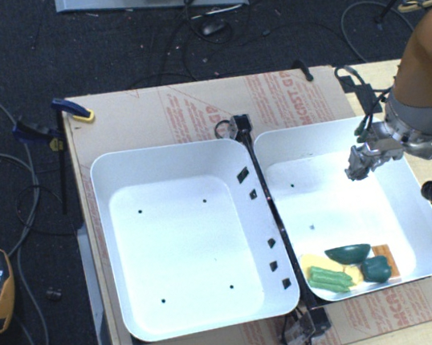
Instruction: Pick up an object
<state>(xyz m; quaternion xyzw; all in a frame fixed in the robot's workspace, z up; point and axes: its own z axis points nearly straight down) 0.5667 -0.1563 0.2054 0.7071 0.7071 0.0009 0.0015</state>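
Smooth white plastic bins (pixel 182 238) on a printed cardboard-faced bench (pixel 189 107).
Beside the left bin, in the right bin's (pixel 348 187) near corner, glossy green plastic pieces (pixel 330 278) are seen; dark, rough carpet (pixel 140 50) is seen beyond the bench.

Two white bins (pixel 170 163), and in the right one perhaps five small objects (pixel 349 265).

Robotics lab, by the look of it. Plywood bench (pixel 151 121) clamped down, cables (pixel 8 192) strewn across dark carpet (pixel 1 47).
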